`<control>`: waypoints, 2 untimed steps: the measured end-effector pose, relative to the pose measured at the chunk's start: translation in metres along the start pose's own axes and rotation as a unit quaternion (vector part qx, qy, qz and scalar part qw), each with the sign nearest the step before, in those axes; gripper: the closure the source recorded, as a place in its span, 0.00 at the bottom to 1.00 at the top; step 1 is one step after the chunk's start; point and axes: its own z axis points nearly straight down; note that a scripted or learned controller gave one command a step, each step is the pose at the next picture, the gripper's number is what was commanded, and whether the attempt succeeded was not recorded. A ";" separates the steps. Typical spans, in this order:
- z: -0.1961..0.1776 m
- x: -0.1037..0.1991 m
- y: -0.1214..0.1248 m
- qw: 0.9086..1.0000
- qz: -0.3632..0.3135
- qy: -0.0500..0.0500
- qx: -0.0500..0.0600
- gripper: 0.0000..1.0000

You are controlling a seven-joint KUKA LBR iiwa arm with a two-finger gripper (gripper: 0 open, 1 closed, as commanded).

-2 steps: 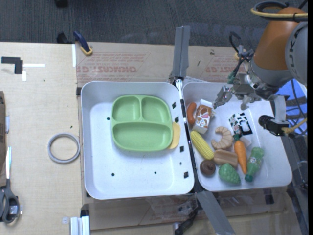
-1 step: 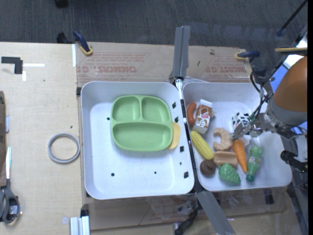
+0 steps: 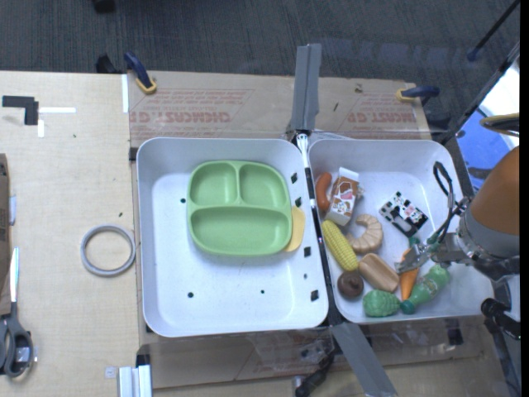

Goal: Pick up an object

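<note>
Gripper: the two-finger gripper (image 3: pixel 420 253) sits low in the right-hand shallow white plastic bin (image 3: pixel 376 151), at its right side; whether it is open or closed, I cannot tell.
Arm: the grey arm with the orange band (image 3: pixel 498 195) comes in over the bin's right wall.
Nearest thing: a small orange toy carrot (image 3: pixel 408 281) lies just below the gripper, touching or nearly so; not seen between any fingers.
Carrot axis: roughly upright in the view, running toward the bin's near wall.
Neighbours: a green plastic bottle (image 3: pixel 431 283) just right of the carrot, a green leafy toy (image 3: pixel 380 304) and a tan bread roll (image 3: pixel 378 270) to its left.
Further off: a black-and-white patterned block (image 3: pixel 403 213) above the carrot; a yellow corn cob (image 3: pixel 339 244) well to its left.
Judgement: the carrot is the likely target; crowding could spoil the grasp.
</note>
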 end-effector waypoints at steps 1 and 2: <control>-0.009 -0.001 0.001 1.000 0.002 0.000 -0.001 1.00; -0.140 0.017 0.024 0.999 0.034 -0.002 -0.001 1.00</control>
